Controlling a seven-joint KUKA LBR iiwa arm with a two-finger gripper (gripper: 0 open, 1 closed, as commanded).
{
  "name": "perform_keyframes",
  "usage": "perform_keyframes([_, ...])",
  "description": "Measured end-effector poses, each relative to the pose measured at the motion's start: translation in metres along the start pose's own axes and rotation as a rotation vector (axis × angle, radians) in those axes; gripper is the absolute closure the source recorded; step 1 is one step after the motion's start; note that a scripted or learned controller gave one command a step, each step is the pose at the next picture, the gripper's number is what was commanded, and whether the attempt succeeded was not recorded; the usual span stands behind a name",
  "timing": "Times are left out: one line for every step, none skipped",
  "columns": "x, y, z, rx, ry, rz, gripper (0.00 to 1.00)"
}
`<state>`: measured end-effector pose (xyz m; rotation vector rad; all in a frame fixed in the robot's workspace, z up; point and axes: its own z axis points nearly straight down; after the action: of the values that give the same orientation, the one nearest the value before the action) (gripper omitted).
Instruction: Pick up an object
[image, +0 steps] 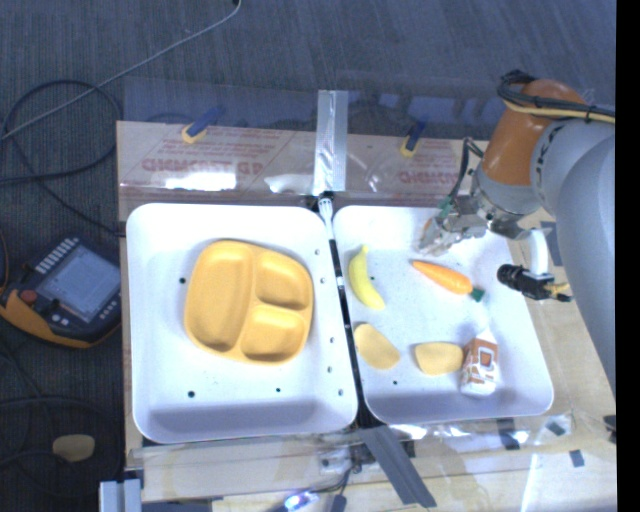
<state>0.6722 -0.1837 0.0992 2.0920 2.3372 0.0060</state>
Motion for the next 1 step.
perform_keyframes([0.0809,0.0091,0.008,-0.005,-0.002,-0.025,1.0])
